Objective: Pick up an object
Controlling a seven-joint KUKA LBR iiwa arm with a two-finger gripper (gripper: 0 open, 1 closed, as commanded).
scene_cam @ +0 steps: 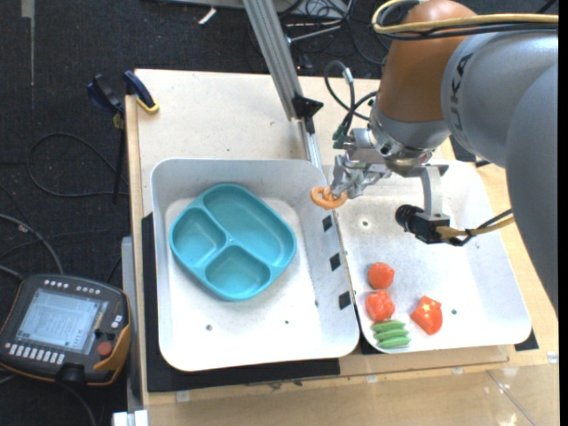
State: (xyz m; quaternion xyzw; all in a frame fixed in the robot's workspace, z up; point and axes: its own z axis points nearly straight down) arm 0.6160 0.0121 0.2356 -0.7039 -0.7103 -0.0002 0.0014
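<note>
Gripper (340, 187) sits at the right bin's (497, 278) far-left corner, by the divider between bins, w/ a small orange ring (327, 197) at its tips — looks pinched, though the fingers are too small to confirm. Judgement: lift straight up, slow — grip looks marginal, so don't clip the left bin's (182, 171) rim.

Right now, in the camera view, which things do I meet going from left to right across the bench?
Blue tray → orange ring at the end effector → green toy → red toy.
</note>
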